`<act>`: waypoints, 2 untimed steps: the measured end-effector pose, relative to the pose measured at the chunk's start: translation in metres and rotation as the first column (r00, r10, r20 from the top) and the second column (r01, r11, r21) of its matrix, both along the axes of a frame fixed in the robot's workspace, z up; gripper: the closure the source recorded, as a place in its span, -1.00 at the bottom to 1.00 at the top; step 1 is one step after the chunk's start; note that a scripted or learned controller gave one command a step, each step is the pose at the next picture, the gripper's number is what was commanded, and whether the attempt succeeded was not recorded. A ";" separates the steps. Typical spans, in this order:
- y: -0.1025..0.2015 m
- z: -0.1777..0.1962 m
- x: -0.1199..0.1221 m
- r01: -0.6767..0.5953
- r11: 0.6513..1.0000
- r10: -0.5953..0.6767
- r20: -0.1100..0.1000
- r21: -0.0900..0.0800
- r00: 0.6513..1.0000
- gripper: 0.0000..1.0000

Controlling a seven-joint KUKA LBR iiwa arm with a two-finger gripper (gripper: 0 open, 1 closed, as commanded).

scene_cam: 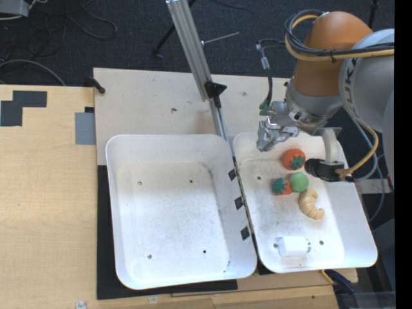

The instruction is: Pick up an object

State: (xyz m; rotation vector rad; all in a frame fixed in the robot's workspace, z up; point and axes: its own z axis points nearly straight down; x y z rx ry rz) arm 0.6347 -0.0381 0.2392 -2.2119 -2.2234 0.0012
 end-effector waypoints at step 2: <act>0.103 -0.002 -0.022 0.001 1.000 -0.001 0.002 -0.001 1.000 1.00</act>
